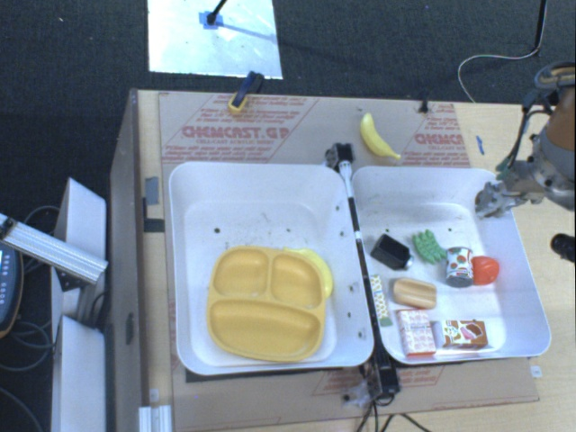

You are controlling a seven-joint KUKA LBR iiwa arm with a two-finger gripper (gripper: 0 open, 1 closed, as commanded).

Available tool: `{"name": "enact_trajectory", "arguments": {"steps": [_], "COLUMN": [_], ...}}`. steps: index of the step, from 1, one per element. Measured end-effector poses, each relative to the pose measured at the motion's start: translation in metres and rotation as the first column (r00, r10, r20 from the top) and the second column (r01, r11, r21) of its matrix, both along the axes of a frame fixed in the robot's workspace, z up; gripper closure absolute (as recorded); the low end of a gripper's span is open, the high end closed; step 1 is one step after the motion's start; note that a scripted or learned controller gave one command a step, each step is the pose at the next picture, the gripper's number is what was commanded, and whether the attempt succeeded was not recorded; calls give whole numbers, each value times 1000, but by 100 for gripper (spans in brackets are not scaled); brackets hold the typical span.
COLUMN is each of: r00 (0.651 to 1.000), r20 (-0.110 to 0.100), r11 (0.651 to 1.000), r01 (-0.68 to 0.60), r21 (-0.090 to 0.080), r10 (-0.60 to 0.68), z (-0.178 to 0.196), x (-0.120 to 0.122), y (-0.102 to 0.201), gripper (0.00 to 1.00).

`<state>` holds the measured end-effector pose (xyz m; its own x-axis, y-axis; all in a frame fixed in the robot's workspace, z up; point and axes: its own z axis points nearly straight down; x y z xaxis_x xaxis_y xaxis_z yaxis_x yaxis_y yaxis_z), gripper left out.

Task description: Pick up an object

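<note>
The things to pick from lie in the right bin (531,295), gathered in its near half: a black block (391,251) close to the divider, a green ridged toy (429,245) just right of it, then a small can (459,266) touching a red ball-like piece (485,270) on its right. Nearer still sit a tan bread-roll shape (414,292), a pink-and-white carton (416,333) and a brown-and-white packet (464,334) side by side along the near wall, with a slim printed stick (379,298) lying against the left wall. The far half of this bin is bare white floor, which leaves open room between the items and the far rim. The gripper (493,198) hangs at the bin's far right corner, over the rim and well apart from all the items; nothing is between its fingers, though whether they are spread or closed I cannot tell. The grey arm (551,165) reaches in from the right edge. The left bin (184,241) holds a yellow divided tray (265,302) in its near half, with a yellow piece (319,268) peeking out at its right side; its far half is open. On the board beyond the bins lie a toy banana (378,139) and a clamp with a yellow tip (244,93).
</note>
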<state>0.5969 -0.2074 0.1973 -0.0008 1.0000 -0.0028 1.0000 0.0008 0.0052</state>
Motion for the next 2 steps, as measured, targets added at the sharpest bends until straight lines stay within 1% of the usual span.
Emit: {"name": "enact_trajectory", "arguments": {"steps": [1, 2], "r00": [1000, 1000], "r20": [-3, -1], "r11": [1000, 1000], "r01": [-4, -4], "r21": [4, 3], "r10": [4, 4], "z": [-20, 25], "x": [32, 14], "y": [83, 101], "gripper": [100, 100]}}
